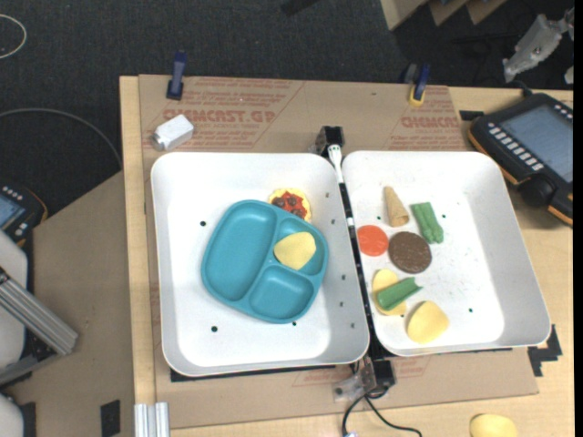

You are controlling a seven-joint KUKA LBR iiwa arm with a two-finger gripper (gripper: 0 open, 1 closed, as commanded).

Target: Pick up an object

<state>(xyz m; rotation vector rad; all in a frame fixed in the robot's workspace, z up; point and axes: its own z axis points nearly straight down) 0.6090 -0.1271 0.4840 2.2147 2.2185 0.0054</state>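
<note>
- Objects for picking lie in both bins; none is lifted off a bin floor or the plate.
- Gripper: whether it is wide, narrow or holding anything cannot be told, so places below are given between the things themselves.
- Left bin point(173, 271) holds a teal divided plate point(239, 262), set at a slant near its middle.
- A pale yellow piece point(296, 249) rests in the plate's compartment nearest the right bin.
- A small round red-and-dark item point(290, 202) lies on the bin floor, touching or just beside the plate's far rim.
- Right bin point(510, 244) holds a tan cone point(395, 207) with a green block point(426, 222) just beside it.
- An orange disc point(372, 239) and a brown disc point(410, 252) lie side by side, close to the cone.
- A green pod point(398, 291) lies across a yellow slice point(383, 283); a yellow lump point(426, 321) sits just beside them, near the bin's front edge.
- On the bench beyond the left bin sits a small white block point(173, 132).
- A dark handheld pendant point(533, 144) lies beside the right bin's far corner.
</note>
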